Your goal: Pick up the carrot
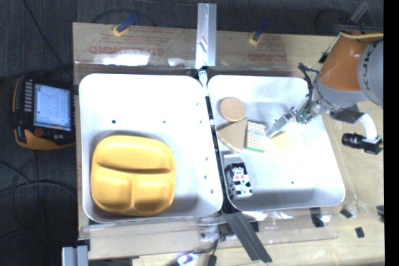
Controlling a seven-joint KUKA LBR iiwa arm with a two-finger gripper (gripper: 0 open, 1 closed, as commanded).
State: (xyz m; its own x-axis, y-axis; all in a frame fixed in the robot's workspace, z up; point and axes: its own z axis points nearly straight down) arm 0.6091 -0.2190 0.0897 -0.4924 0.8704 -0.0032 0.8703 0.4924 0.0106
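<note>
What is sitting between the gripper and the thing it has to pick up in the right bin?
I cannot tell which item is the target. The gripper hangs in the right bin, close beside a speckled card and a pale yellow piece; a tan disc lies farther left. Nothing visible stands between it and the nearest two.
</note>
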